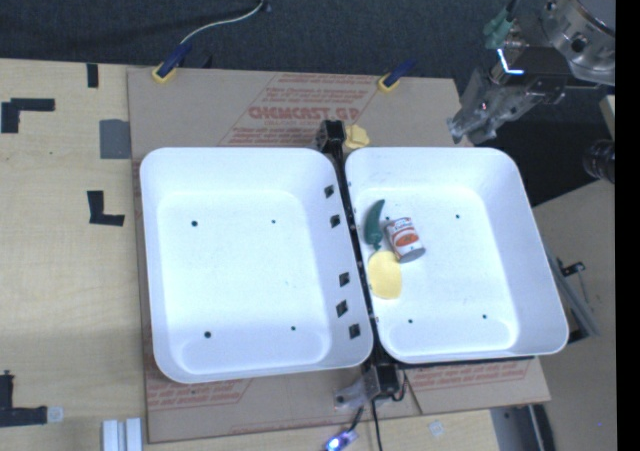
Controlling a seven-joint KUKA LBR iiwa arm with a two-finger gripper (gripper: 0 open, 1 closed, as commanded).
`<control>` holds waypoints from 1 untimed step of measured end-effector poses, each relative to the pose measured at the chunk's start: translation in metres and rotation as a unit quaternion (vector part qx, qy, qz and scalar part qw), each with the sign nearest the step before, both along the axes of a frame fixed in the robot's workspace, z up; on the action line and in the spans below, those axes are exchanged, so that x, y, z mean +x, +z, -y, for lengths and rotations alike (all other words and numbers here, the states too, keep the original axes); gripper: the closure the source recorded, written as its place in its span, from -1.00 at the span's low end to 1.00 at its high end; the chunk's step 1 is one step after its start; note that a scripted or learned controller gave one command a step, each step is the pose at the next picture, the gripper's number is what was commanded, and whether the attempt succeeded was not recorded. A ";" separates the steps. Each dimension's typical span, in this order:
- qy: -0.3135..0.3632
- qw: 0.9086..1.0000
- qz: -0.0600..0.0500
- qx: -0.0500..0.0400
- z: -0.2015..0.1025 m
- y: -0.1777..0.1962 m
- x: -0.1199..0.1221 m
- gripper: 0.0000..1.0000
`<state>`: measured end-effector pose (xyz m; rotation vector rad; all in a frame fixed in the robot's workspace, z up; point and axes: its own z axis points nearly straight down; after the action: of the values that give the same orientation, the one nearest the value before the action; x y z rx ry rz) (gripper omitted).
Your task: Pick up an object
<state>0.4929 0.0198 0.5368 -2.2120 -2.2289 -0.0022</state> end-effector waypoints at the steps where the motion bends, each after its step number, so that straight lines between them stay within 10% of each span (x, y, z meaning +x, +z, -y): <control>1: -0.003 1.000 -0.001 -0.001 0.003 -0.002 0.004 -1.00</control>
<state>0.4970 0.0169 0.5347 -2.2199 -2.2226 0.0021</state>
